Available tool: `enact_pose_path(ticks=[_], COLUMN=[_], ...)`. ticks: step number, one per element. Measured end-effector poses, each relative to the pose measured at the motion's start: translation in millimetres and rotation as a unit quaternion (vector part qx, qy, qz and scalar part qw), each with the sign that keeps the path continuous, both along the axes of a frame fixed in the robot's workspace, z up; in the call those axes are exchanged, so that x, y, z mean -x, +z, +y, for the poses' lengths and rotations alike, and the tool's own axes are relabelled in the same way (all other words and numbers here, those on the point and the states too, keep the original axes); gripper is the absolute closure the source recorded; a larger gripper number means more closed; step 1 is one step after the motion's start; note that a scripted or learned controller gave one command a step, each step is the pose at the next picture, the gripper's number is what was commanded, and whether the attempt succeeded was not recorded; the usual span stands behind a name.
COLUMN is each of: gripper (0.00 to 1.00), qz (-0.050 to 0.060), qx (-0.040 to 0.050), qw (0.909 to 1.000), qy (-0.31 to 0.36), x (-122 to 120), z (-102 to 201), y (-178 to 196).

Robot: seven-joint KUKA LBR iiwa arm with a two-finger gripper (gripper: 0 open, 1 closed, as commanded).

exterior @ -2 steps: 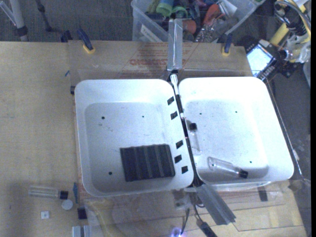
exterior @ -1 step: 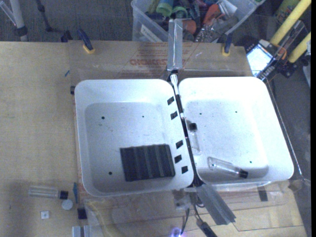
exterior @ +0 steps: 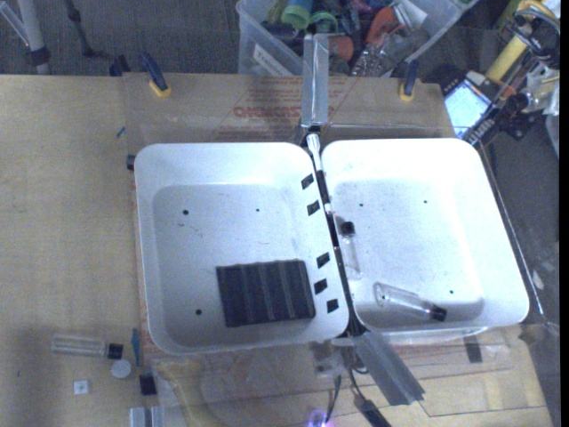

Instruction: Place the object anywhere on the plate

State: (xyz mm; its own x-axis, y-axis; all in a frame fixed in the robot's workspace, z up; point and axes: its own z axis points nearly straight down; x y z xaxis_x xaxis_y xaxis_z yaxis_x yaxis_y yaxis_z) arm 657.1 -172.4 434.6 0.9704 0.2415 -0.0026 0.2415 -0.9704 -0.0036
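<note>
A dark ribbed rectangular plate (exterior: 265,293) lies flat in the left bin (exterior: 169,176), near its front right corner. In the right bin (exterior: 444,163), a clear tube with a black cap (exterior: 407,302) lies on its side near the front wall, cap end pointing right. A second small clear piece with a black cap (exterior: 346,237) rests against that bin's left wall, beside the divider.
A clear tub of colourful odds and ends (exterior: 356,12) stands behind the bins. A metal bar (exterior: 313,83) runs back from the divider. Small vials and caps (exterior: 89,346) lie on the bench at the front left. Blue clamps (exterior: 157,82) hold the back edge.
</note>
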Motion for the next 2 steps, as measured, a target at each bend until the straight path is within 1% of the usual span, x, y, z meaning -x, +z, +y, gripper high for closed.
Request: enact_pose_path(ticks=[1,2], gripper=[1.00,1.00], qz=[0.000,-0.002], qx=[-0.0002,0.0013], qw=[0.9863,0.9999], qy=[0.165,-0.010], x=[17,1], z=[-46,-22], y=[0,0])
